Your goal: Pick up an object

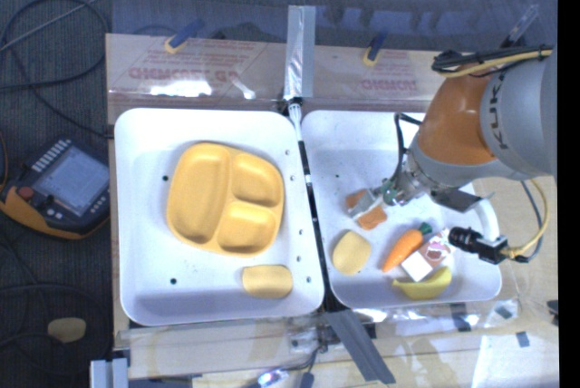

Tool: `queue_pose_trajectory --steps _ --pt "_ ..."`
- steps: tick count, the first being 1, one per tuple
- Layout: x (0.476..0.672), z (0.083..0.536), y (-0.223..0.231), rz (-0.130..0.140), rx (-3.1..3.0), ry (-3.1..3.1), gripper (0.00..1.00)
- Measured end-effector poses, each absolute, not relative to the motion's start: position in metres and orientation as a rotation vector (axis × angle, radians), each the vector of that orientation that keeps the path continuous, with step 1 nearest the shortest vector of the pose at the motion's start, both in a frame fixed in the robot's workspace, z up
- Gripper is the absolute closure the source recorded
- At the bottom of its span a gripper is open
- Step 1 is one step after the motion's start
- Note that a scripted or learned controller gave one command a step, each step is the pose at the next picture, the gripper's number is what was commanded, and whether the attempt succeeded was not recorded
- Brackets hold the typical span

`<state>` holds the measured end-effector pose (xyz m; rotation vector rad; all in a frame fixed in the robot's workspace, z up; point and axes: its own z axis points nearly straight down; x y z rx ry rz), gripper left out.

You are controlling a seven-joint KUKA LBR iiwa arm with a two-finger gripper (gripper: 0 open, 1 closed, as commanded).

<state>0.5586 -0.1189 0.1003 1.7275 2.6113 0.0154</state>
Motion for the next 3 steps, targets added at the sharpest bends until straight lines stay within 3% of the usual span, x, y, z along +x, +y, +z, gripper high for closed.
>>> queue_pose_trajectory --steps 1,2,3 --pt "0.609 0.184 -0.059 -0.001 1.848 2.541 1.00" --pt "0.552 0.183 -0.093 -0.004 1.760 2.603 1.00" --pt "0.604 0.237 -0.018 -0.002 1.863 2.529 1.00"
